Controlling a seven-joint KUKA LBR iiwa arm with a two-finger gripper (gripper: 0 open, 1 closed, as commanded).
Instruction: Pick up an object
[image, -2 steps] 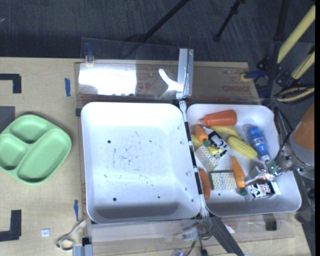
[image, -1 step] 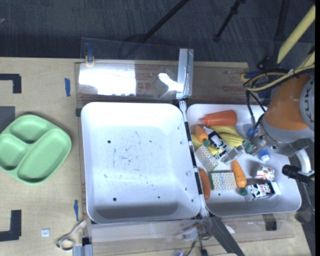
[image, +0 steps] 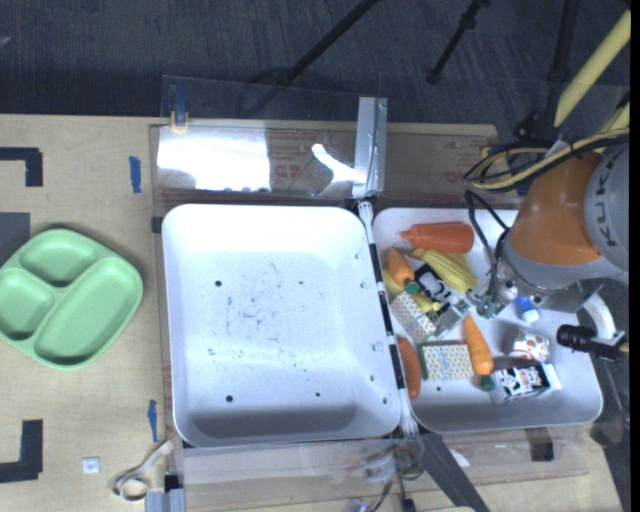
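Over the right bin (image: 585, 405) the gripper (image: 490, 303) hangs low among the toys; whether it is parted or closed I cannot tell. A carrot (image: 478, 347) lies just below it, corn (image: 447, 268) just left.

Single fixed camera above the pale wooden bench (image: 80, 140), looking down at a slant. Both shallow white plastic bins (image: 270, 320) sit in frame, side by side. Grey-and-orange arm (image: 565, 215) enters from right edge. Dark floor along the top. Moderate standoff; one view.
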